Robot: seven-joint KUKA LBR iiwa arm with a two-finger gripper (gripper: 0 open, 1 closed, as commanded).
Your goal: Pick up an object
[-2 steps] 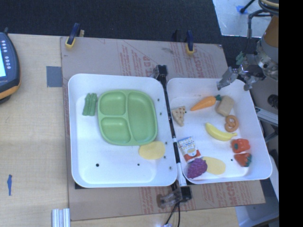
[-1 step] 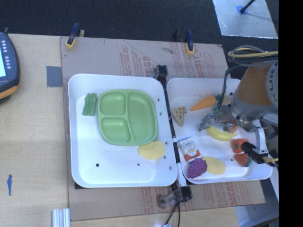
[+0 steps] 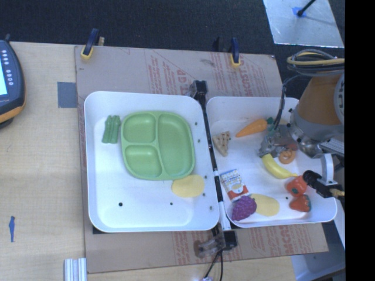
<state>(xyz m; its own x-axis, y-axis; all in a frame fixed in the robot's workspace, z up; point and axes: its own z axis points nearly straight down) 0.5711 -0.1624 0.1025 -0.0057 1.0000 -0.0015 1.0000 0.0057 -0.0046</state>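
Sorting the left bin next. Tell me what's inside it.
The left bin holds a green divided plate, a green bean bundle beside it, and a yellow chip touching the plate's lower right edge. Anything under the plate is hidden.

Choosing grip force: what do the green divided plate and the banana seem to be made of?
Green divided plate: probably moulded plastic, one even colour, soft matte sheen. Banana: likely toy plastic or rubber, uniformly bright yellow and smooth; too small to tell which.
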